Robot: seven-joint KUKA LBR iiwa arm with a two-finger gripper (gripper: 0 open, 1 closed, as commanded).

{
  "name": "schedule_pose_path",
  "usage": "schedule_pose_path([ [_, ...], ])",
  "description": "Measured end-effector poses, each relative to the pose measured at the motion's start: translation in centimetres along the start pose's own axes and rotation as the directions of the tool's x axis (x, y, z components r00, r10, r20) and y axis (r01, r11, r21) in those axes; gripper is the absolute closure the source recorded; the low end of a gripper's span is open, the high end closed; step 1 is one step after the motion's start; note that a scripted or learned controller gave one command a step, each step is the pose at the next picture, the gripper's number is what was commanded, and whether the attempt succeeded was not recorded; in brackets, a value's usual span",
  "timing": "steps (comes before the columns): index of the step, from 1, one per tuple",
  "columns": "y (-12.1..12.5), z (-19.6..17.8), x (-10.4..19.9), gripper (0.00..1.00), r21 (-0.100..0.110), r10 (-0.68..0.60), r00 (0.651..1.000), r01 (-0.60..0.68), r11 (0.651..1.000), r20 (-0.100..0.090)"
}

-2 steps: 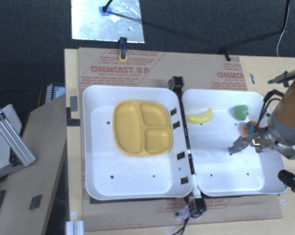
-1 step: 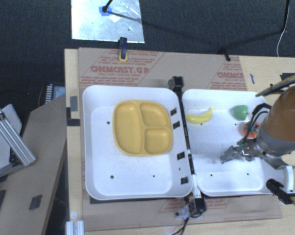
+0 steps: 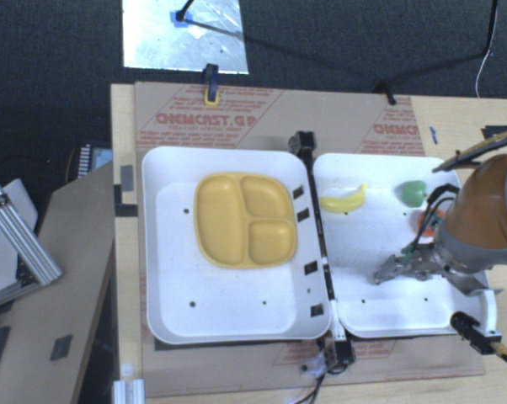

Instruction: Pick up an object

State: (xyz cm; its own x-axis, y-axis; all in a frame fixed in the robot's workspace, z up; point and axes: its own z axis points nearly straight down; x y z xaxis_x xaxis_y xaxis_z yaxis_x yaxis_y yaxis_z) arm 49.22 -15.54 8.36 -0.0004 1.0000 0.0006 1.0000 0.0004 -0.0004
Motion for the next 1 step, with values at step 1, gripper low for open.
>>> schedule_pose_path([
  [1, 0.10, -1.13, -0.01, 1.00, -0.002, 0.001, 1.000, -0.001, 1.000, 0.001],
])
